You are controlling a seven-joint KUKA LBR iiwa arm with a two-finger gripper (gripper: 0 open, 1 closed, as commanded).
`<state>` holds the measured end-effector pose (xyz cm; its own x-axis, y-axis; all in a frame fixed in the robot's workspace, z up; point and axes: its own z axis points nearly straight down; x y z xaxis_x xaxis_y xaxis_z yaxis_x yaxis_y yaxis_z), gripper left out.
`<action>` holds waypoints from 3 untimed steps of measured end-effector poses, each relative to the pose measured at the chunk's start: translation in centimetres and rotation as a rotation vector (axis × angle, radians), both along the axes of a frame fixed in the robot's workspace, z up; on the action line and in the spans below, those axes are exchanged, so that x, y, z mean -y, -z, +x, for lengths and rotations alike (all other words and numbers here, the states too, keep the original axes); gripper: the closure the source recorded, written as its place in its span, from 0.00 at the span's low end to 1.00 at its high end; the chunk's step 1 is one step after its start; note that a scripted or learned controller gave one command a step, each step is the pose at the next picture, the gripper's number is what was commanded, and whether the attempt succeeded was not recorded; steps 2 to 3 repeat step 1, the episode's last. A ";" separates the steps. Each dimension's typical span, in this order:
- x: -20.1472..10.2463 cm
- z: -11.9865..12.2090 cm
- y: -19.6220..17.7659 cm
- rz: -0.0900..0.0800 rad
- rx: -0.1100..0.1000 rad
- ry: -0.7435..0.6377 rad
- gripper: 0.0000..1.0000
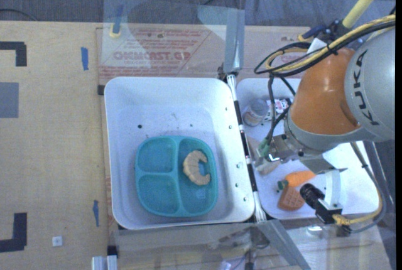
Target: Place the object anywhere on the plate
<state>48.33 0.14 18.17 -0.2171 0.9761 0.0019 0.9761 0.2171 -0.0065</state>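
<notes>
A pale, curled croissant-like piece [197, 167] lay in the upper right compartment of the teal plate [157, 190], which sat in the left bin [125, 105] toward its near edge. If that piece was the object meant, the placing looked done to my eye, and the arm would only need to lift clear without brushing the bin wall. If another item was to follow, the work was at the picking stage, since the arm [342, 96] hung over the right bin [364, 190], well apart from the plate. There an orange, carrot-like thing [293, 189] with a small green tip lay just beside the wrist hardware, and a small pale cup-like item [256, 111] sat near the bin's far left corner. The next move, I judged, called for a clean grasp in that crowded bin, then a carry over the two bin walls between and a low release above the plate. The hand [276, 152] sat tucked under the orange band, and I could not tell whether it was clenched, released or grasping anything. The arm's bulk covered much of the right bin, and the surface [50, 137] around the bins bore only tape marks.
</notes>
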 end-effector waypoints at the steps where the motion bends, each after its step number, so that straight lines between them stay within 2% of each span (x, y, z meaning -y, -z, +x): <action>1: 0.1 0.0 0.0 0.000 0.001 0.001 0.00; 3: 0.1 0.0 0.0 0.000 0.001 0.001 0.00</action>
